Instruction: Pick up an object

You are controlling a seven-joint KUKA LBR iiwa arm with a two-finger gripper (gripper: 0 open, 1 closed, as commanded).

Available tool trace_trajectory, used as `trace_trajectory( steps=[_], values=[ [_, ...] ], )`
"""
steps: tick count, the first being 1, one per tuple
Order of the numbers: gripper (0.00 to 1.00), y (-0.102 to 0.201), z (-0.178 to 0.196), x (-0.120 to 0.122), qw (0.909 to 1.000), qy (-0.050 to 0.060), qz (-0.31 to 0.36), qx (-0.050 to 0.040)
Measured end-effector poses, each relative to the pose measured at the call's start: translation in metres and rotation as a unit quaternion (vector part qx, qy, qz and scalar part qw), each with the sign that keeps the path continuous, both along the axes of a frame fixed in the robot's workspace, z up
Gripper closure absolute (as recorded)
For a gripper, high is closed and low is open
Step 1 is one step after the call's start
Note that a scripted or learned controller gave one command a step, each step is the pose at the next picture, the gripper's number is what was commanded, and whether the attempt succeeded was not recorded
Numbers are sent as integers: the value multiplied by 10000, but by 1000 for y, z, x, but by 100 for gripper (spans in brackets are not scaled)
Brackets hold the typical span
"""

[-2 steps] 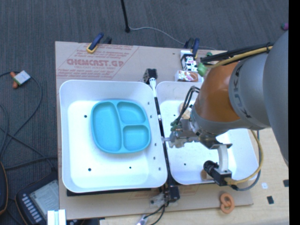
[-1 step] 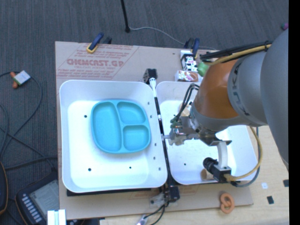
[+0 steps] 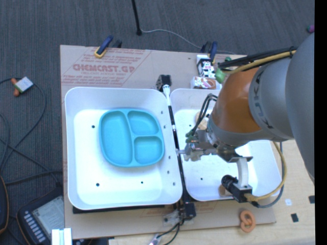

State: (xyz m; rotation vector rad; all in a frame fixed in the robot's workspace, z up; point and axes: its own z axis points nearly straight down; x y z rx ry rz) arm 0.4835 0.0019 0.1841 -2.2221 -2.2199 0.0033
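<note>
Foreground: a small orange ring point(image 3: 247, 220) lies on the bench point(image 3: 112, 68) at lower right, outside the bins.
Right bin point(image 3: 204, 185): a small tan object point(image 3: 223, 190) sits by the near rim, partly behind a black fitting, so I can't name it.
Gripper point(image 3: 191, 151): low in the right bin by its left wall, at frame centre; whether it is spread or closed cannot be told from here, and nothing shows in its grasp.
Key relation: the tan object lies toward the lower right of the gripper, near but apart; its long axis is too hidden to judge.
Arm point(image 3: 245, 106): covers most of the right bin.
Left bin point(image 3: 82, 188): holds a blue tray point(image 3: 130, 137), flat, well apart from the gripper.
</note>
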Motion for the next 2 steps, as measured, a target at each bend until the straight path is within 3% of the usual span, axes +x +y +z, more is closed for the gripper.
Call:
trace_trajectory(
  steps=[2],
  values=[
    [100, 4, 0, 0, 10000, 1, 6, 5]
  ],
)
